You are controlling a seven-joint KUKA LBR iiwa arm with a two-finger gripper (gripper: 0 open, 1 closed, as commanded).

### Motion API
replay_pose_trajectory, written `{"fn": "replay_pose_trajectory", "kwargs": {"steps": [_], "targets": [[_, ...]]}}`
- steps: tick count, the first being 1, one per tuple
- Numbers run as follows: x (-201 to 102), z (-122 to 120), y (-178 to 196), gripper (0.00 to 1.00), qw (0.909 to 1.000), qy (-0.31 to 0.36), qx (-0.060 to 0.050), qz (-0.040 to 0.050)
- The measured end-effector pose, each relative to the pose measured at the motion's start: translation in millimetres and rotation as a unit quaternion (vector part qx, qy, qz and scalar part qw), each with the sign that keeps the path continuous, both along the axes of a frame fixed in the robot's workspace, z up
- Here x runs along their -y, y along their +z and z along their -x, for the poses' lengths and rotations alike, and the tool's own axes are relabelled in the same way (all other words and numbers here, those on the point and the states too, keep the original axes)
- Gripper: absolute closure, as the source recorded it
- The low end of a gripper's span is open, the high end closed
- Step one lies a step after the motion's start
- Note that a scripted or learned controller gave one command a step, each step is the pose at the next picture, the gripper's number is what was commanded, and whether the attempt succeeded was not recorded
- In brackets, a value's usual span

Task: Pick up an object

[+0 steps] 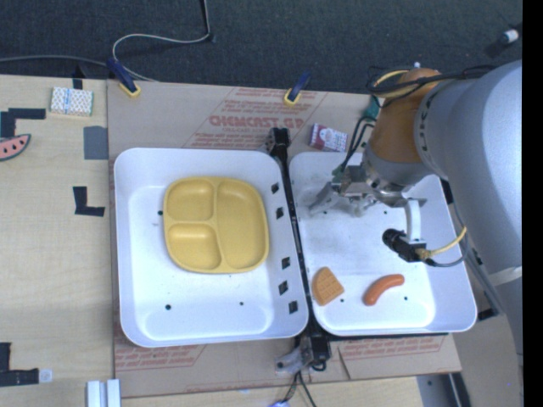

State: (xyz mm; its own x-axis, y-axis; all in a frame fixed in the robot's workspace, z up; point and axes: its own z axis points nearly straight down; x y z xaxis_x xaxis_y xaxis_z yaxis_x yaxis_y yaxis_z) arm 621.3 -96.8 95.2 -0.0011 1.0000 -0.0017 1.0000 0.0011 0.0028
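Fingers (327, 200) spread wide over right bin (356, 320), holding nothing, sausage (384, 289) and cracker (327, 285) nearby

Grey arm (475, 142) reaches in from the right, claw (327, 200) lowered, fingers spread

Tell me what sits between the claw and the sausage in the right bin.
Nothing visible does. The claw hangs over the upper part of the right bin; the sausage lies near its lower edge, with bare bin floor between. The cracker lies left of that path.
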Motion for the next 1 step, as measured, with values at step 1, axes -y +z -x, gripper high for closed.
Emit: {"fn": "replay_pose_trajectory", "kwargs": {"steps": [1], "targets": [[-0.8, 0.3, 9.1, 1.0, 1.0, 0.0, -0.001, -0.0008]]}}
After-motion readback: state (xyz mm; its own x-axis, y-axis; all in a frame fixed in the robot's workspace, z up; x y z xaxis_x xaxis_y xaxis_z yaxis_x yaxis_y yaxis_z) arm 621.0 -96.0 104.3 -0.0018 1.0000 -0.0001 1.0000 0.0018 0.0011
